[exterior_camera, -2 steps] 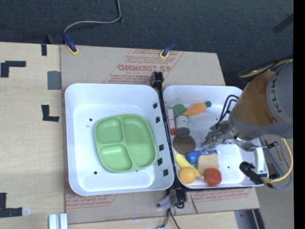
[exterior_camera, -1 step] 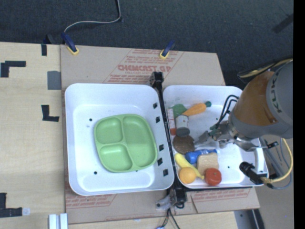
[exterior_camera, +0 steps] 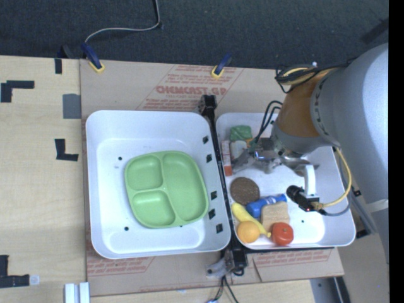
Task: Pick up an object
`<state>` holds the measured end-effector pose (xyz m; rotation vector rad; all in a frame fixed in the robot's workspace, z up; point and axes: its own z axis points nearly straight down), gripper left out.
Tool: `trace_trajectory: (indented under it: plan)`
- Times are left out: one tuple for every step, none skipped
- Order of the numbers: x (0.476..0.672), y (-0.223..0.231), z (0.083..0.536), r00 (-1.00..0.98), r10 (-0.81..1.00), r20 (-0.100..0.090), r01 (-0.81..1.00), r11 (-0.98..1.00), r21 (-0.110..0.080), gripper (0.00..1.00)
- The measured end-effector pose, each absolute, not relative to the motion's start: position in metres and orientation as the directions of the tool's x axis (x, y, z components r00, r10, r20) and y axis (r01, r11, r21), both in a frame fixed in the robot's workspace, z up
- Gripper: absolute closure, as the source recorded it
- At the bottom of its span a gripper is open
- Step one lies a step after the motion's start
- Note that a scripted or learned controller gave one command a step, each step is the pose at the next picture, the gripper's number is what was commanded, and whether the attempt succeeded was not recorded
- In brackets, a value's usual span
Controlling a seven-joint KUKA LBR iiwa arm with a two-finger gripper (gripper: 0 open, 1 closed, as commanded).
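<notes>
Looming grey arm [exterior_camera: 366, 112] aside, gripper [exterior_camera: 251, 160] low in right bin [exterior_camera: 334, 232], finger state impossible to tell, just above brown disc [exterior_camera: 244, 188], near green packet [exterior_camera: 240, 133]; likely risk: crowded toys nudged, nothing caught.

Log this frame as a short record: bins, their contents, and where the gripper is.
left bin: holds a green divided plate
right bin: holds a brown cookie, blue item, toast slice, banana, orange, tomato, green item
gripper: in the right bin's upper left, near the divider
jaws: state cannot be told
arm: enters from the right
</notes>
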<state>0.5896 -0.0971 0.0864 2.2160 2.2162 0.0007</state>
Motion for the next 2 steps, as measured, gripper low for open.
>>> trace_trajectory:
  plan:
    - [0.6479,-0.1002,0.0834,-0.007,1.000,0.004,0.997,0.007,-0.080,0.00]
    - [0.6525,-0.1039,0.0825,-0.011,1.000,0.015,0.995,0.012,-0.096,0.00]
